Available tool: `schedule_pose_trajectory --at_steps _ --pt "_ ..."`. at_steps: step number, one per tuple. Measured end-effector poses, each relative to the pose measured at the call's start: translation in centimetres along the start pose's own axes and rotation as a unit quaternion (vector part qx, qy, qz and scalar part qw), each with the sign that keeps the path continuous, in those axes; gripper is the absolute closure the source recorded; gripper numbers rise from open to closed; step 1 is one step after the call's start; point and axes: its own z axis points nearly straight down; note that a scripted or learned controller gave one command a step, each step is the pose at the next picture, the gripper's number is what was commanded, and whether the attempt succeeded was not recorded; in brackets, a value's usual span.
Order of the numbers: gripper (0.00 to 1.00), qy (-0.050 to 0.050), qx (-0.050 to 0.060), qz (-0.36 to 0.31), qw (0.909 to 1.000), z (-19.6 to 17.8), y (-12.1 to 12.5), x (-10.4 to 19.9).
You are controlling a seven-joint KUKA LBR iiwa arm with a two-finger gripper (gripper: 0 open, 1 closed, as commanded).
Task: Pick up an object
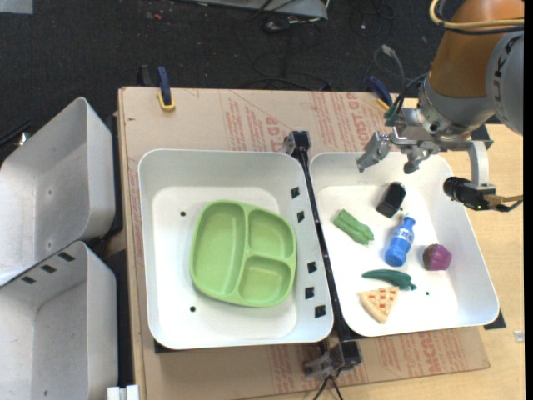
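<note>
Light green divided tray [244, 254]; blue bottle [400, 242]; purple fruit [436, 257]; black block [391, 199]; dark green pepper [389, 279]; orange-yellow pizza slice [378, 303].

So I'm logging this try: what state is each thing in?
Gripper: open, above the right bin, holding nothing.
Bottle: lying down.
Black block: untouched.
Green tray: right way up, in the left bin.

open gripper [390, 157] above right bin [475, 248], green tray [244, 254] left

Blue bottle [400, 241] lying in right bin [479, 294]
</note>
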Motion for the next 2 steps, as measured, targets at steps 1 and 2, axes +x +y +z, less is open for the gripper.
schedule_pose_trajectory --at_steps 1,2 --pt "0.0 0.0 0.0 0.0 1.0 4.8 0.1 -0.8" --pt "0.0 0.0 0.0 0.0 1.0 9.7 -0.3 -1.7"
